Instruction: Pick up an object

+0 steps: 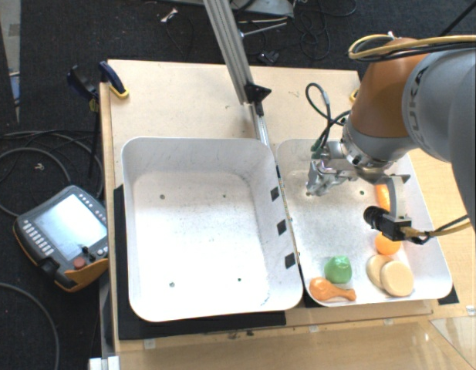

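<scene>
Two white bins sit on your bench (183, 99). Your left bin (195, 226) shows bare floor; your right bin (338, 222) holds a green ball (339, 269), an orange gourd-shaped toy (331, 290), a cream piece (391, 275) and an orange piece (387, 244) near its front. Your end effector (319, 185) hangs over the rear; whether it is apart or together, you cannot tell.

**One fixed camera, high above, looking down at a slant**

The single camera sits above the counter (183, 99) and looks down on it obliquely, far enough back to take in both white bins whole. The left bin (145, 160) fills the middle of the frame; the right bin (430, 284) lies toward the lower right. The counter's far edge runs across the upper part of the frame, with dark floor (52, 21) and cables beyond it at the top and down the left side. The arm (423, 99) enters from the upper right, large in the frame because it stands nearer the lens than the bins.
</scene>
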You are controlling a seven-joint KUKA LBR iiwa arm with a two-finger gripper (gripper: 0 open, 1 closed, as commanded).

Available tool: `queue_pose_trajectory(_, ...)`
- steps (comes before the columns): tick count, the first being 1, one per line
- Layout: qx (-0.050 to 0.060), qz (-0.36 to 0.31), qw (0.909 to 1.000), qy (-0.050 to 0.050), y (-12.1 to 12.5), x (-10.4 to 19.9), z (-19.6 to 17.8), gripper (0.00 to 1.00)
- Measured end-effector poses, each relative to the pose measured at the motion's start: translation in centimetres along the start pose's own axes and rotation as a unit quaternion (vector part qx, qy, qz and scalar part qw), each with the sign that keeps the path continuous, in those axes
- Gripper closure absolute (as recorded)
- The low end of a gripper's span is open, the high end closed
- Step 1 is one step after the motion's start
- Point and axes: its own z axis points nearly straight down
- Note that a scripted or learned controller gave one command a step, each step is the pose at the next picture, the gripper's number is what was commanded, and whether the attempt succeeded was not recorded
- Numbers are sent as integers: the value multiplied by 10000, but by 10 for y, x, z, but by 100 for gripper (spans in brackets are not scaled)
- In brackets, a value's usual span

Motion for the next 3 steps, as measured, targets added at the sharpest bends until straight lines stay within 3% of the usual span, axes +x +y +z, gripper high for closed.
queue_pose_trajectory(2, 1, -3, 10000, 4, 22, 100, 1, 100)
queue_pose_trajectory(3, -7, 5, 10000, 4, 38, 142, -18, 100)
